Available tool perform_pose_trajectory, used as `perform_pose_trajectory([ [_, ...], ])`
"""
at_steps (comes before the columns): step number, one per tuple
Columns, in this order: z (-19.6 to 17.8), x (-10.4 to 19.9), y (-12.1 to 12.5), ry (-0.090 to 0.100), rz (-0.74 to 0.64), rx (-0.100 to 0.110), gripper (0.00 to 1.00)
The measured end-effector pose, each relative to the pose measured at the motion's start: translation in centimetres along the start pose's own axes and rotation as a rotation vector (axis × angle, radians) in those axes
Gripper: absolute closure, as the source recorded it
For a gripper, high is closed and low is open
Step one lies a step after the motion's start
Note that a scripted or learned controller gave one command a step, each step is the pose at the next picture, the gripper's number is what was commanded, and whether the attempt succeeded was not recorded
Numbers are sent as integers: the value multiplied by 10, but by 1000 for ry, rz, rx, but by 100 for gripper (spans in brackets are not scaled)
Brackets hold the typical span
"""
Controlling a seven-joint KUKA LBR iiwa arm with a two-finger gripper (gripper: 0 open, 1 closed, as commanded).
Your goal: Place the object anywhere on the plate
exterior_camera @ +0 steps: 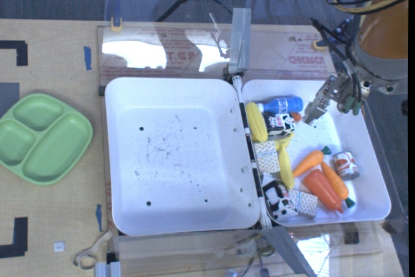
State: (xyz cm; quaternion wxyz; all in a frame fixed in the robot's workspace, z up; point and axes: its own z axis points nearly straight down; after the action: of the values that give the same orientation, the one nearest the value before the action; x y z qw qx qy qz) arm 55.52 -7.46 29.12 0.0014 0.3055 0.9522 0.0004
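Note:
A green divided plate lies on the wooden bench at the far left, outside both bins. The right bin holds several toy items: a blue bottle, a yellow corn cob, a banana, two orange carrots, a small can and black-and-white cow-patterned pieces. My gripper hangs over the far part of the right bin, just right of the blue bottle, and I see nothing held in it.
The left bin is a large white tray between the plate and the right bin. A clear panel stands behind both bins. Cables and tripod legs run across the floor at the back.

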Motion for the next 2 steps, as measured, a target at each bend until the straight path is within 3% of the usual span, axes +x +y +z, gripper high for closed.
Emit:
perform_pose_trajectory([
  [1, 56, -66, -23, -2, 568, 0, 100],
  [2, 98, -69, -127, 2, 299, 1, 100],
])
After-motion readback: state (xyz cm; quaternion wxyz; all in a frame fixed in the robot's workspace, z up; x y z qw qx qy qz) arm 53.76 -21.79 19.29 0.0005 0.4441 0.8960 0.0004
